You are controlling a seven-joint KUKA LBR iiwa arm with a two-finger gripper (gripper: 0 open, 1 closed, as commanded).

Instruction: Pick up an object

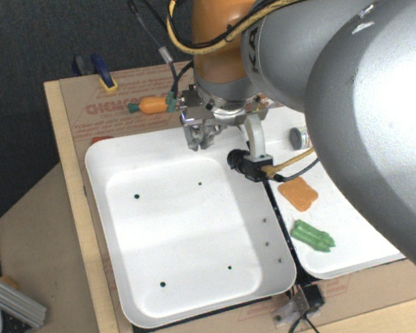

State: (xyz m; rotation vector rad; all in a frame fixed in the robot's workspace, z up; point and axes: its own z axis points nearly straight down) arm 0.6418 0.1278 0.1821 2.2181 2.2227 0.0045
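Currently the tool [201,135] hangs over the far rim of the left bin [125,240], near the wall shared with the right bin [351,256]. Whether it is clenched or released: cannot tell, the wrist hardware hides it. Nothing is seen gripped.

Candidate objects all lie in the right bin: an orange flat piece [299,194], a green piece [313,236] just nearer the camera, and a small grey round item [296,138] partly under the arm. A carrot-like object [151,105] lies on the cardboard-covered worktop [90,222] beyond the bins.

Judgement: approach not yet begun. To do the step well, shift the tool across the dividing wall, centre it over one piece, preferably the green one, which stands apart from its neighbours, then descend straight and close across its narrow axis.
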